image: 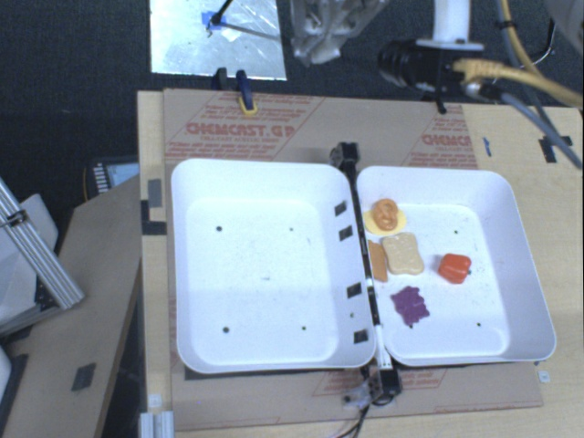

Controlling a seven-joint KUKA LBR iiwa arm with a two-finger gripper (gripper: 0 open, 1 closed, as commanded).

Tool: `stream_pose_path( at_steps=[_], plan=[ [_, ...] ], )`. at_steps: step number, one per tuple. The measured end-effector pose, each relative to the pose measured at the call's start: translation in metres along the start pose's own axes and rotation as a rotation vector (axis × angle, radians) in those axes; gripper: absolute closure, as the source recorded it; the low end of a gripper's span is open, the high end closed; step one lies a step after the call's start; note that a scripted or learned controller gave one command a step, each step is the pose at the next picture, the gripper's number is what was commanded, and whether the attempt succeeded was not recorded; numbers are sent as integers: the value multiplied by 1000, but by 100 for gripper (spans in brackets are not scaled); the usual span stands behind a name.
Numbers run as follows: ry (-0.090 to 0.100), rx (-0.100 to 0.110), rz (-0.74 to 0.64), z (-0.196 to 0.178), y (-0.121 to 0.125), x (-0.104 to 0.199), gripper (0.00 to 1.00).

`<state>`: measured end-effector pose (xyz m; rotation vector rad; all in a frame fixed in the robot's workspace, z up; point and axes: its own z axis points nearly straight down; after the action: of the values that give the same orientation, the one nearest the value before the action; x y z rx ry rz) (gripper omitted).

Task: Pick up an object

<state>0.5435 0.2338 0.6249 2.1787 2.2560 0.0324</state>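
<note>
Showing the right bin [511, 245] with five toy foods: egg [385, 215], bread slice [402, 254] below it, red pepper [455, 267] right of the bread, purple grapes [411, 306] beneath. Gripper [319, 35] hangs far above the bin; finger state cannot be told.

Two white bins [265, 176], a red pepper [454, 267], purple grapes [411, 306], tan toast [402, 254], yellow-orange egg [385, 215].

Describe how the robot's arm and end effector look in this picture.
At the top edge, the end effector is pale grey metal with an angular, tapered shape. Beside it stands a white cylindrical arm segment above a black fitting, from which a yellow cable runs right.
</note>
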Motion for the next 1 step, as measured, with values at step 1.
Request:
stream_pose_path(
  at_steps=[1],
  plan=[
    [1, -2, -3, -11, 0, 0, 100]
  ],
)
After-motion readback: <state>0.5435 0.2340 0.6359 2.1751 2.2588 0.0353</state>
